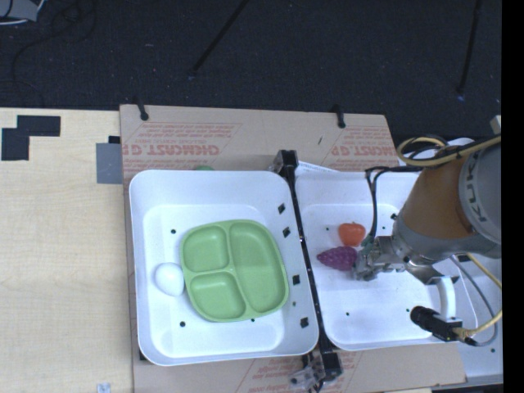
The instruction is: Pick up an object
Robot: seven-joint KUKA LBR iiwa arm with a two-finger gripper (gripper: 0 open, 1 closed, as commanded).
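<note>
Purple object (336,258) lies in the right bin (360,334), touching the gripper (366,266) at its 3 o'clock side. Finger spacing cannot be determined. Orange-red object (352,233) sits just beside the purple one, at 1 o'clock. Left bin (155,195) holds a green divided plate (233,269) with a white ball (169,279) at its 9 o'clock edge.

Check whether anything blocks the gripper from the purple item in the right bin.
Nothing visible does. The gripper sits right beside the purple item on the right bin floor. The orange item lies just behind, off the path.
</note>
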